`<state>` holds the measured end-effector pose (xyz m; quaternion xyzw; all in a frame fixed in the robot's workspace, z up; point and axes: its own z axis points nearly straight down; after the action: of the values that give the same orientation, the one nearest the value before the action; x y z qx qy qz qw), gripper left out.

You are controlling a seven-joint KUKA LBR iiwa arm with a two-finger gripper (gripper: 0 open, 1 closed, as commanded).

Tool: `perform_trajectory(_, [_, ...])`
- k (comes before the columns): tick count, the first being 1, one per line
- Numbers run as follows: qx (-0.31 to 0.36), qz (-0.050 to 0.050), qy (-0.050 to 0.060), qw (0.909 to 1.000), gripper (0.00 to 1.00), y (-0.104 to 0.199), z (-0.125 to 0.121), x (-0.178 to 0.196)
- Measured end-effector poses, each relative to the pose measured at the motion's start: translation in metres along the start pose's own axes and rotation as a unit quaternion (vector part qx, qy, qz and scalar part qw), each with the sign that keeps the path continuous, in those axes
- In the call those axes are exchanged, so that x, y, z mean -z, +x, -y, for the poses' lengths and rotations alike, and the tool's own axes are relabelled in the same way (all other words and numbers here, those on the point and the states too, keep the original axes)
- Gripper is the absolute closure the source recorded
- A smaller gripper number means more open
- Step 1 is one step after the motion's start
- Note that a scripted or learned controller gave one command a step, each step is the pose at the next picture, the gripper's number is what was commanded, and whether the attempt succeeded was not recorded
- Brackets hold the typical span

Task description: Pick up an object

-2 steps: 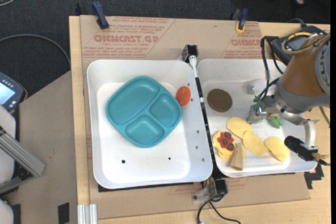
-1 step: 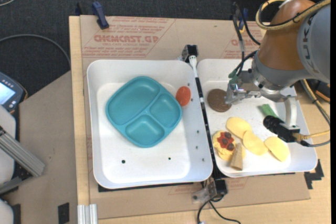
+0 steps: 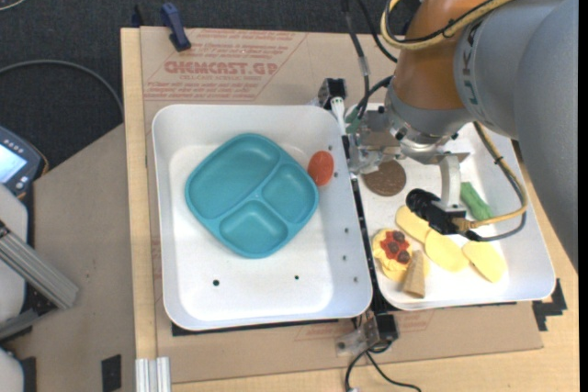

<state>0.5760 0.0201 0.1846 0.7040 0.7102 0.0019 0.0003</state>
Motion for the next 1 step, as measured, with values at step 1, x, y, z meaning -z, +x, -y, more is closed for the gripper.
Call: perform_trajectory(1, [-0.007, 0.002, 0.003, 1.0000, 1.00, -0.0470, 0.0122, 0.0004])
